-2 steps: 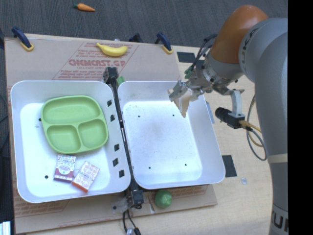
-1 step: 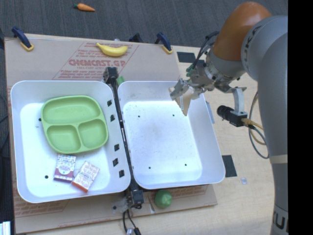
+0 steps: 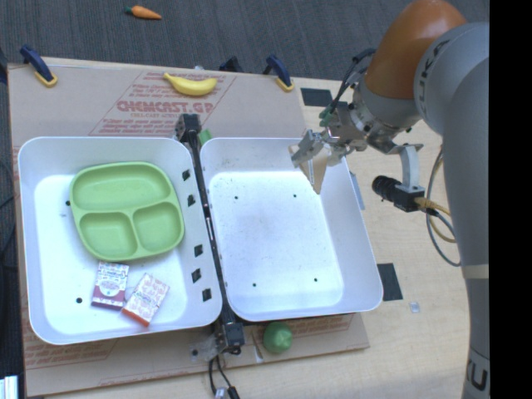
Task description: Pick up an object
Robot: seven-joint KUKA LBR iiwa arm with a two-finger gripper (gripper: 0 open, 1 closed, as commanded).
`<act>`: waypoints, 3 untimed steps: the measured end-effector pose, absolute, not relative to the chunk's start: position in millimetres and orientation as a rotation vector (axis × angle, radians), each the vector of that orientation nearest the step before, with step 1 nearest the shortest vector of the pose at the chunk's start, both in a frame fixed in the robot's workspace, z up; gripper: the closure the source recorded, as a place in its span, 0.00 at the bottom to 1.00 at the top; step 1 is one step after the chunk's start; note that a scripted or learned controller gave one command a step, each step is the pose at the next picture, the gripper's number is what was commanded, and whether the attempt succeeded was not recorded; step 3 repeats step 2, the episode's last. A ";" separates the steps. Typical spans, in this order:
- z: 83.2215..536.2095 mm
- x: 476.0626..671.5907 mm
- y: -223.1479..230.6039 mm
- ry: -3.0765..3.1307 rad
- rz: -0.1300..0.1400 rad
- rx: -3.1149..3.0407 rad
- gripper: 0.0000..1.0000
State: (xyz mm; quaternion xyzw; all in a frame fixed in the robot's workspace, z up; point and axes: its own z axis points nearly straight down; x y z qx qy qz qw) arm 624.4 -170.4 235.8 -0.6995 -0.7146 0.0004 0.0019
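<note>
my gripper (image 3: 316, 160) hangs open and empty at the upper right of the right bin (image 3: 287, 302), because the pickable packets (image 3: 129, 293) lie lower left in the left bin (image 3: 33, 248).

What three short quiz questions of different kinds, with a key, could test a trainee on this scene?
1. True or false: the green divided plate lies in the right bin.
2. How many small packets lie below the plate? A) one B) two C) four
3. Fill in: the banana lies on the ______ behind the bins.

Key:
1. False; it lies in the left bin.
2. B: a dark packet and an orange packet.
3. Cardboard.
</note>
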 end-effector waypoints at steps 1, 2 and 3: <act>245.9 624.9 -170.0 -2.248 0.001 -2.189 1.00; 256.2 625.3 -169.7 -2.253 0.001 -2.183 1.00; 256.2 625.3 -169.7 -2.253 0.001 -2.183 1.00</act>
